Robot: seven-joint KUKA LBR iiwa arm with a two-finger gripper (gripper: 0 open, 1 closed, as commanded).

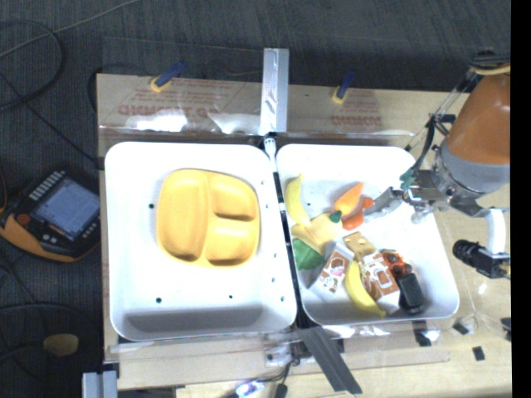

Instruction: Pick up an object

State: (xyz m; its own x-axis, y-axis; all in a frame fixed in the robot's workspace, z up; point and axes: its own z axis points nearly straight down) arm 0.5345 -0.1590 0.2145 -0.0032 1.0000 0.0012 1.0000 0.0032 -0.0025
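Two white bins (199,326) on wooden bench (116,89) | dark carpet floor (50,23) | gripper (371,209) fingers: state cannot be told

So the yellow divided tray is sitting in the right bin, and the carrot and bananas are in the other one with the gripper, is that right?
Not quite. The camera view shows the yellow tray in the left bin, not the right. The rest holds: the carrot and bananas lie in the other bin, the right bin, where the gripper reaches in.

Slanted overhead view of both bins (116,222)
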